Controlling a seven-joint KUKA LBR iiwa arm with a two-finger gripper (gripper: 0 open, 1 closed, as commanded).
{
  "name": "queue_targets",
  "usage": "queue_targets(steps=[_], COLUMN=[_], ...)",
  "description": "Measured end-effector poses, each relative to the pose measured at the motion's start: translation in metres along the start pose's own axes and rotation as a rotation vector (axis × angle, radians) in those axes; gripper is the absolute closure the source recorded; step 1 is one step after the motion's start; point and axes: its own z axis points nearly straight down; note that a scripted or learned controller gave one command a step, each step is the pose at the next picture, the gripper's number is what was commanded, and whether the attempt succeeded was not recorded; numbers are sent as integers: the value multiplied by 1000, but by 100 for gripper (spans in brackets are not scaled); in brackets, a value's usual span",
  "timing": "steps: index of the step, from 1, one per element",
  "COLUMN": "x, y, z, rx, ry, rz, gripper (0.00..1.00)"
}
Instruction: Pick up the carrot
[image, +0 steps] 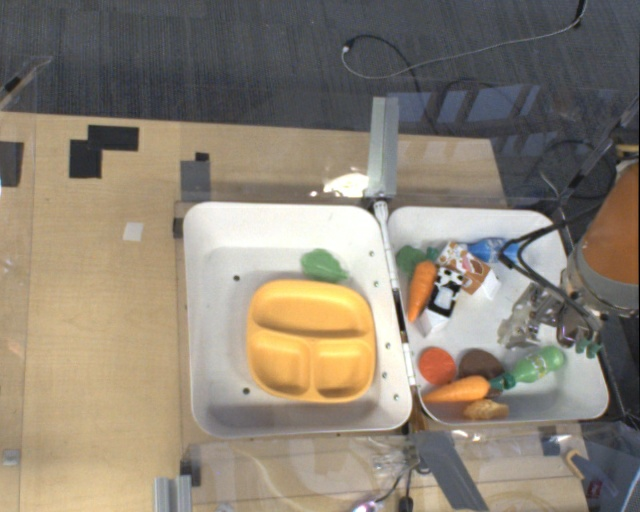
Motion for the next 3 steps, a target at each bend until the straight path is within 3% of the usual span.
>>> queue_targets(steps=[1, 2, 3], x=[-14, -6, -24], y=[-38, -17, -65], z=[-110, 40, -65], rx=[1, 0, 2], ry=[-4, 1, -5], rz=[-180, -245, -314], gripper=[100, 100, 100])
